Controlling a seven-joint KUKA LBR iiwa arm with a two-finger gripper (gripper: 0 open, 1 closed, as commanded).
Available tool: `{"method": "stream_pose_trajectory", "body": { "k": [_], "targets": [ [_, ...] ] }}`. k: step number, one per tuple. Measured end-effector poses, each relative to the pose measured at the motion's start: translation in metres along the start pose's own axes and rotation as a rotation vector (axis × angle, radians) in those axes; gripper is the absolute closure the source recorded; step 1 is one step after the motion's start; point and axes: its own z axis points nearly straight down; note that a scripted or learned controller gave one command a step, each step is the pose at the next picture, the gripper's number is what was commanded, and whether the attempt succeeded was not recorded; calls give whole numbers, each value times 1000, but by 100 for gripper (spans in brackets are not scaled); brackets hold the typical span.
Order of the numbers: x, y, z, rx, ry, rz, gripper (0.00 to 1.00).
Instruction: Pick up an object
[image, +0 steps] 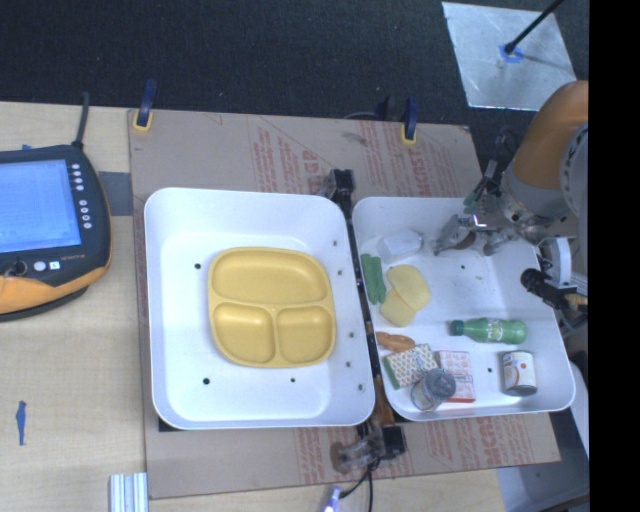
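My jaws (462, 234) hang over the far part of the right-hand shallow white bin (560, 396), reaching in from the right, and they stand spread apart with nothing between the fingers. Just to their left lies a small white crumpled packet (400, 243), close but apart from me.

Further toward the near side, the same bin holds the rest of the pickable things. A pale yellow soft block (404, 294) sits near the bin's left wall, with a green flat stick-like piece (372, 278) just beside it along that wall. A green plastic bottle with a white cap (489, 329) lies on its side near the middle of the bin. Nearer still, a small white and red can (517, 372) stands toward the right corner. At the near left, an orange bread-like piece (396, 341) touches a checked green and white packet (411, 363), and a round grey metallic lid-like item (435, 386) rests partly on a red and white flat card (456, 365).

The left-hand shallow white bin (180, 395) carries a yellow plastic tray with three compartments (271, 305). Both bins rest on a brown cardboard sheet (250, 150) laid over the light wooden surface (60, 400). At the far left sits an orange and black handheld control pendant with a blue screen (45, 230).
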Motion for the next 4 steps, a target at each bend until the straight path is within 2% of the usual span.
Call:
{"method": "stream_pose_trajectory", "body": {
  "k": [1,3,4],
  "targets": [
    [-12,1,-7,-4,-1,0,0],
    [-12,1,-2,-1,1,-1,0],
    [-2,1,-1,-1,2,0,0]
  ]
}}
